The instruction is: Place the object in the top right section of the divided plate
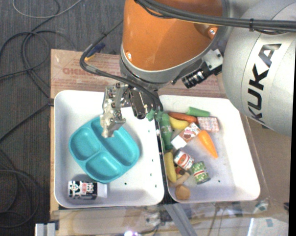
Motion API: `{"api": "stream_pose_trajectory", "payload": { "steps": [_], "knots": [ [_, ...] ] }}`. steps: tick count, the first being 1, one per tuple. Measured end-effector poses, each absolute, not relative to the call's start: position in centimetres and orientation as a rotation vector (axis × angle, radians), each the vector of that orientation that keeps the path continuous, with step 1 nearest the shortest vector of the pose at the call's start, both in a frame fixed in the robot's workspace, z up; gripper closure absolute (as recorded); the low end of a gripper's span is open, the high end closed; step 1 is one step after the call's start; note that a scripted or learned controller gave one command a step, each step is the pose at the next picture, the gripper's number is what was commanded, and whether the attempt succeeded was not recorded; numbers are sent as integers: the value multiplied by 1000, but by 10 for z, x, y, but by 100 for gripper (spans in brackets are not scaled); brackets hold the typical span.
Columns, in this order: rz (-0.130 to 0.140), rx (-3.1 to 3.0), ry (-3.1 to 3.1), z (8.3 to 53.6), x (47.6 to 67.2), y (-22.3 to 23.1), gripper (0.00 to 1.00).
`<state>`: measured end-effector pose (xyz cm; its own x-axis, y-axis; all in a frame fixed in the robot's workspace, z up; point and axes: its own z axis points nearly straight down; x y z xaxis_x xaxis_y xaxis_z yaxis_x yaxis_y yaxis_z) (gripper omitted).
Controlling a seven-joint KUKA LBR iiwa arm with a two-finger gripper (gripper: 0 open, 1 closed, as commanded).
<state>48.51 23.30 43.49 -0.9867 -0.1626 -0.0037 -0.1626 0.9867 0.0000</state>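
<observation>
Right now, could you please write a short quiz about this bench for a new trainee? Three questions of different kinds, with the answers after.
1. True or false: the blue plate lies in the left bin.
2. Multiple choice: where is the small black and white carton?
A. inside the plate
B. in the left bin, at its near edge, apart from the plate
C. in the right bin, among the toy food
3. Fill in: the gripper hangs over the plate's far ____ .

Key
1. True.
2. B.
3. Edge. Whether it holds anything cannot be told from this view. The orange carrot lies in the right bin.
</observation>
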Motion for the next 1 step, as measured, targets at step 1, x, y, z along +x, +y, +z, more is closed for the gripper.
{"api": "stream_pose_trajectory", "payload": {
  "steps": [1],
  "knots": [
    [-1, -351, 3119, 382, 496, 233, 100]
  ]
}}
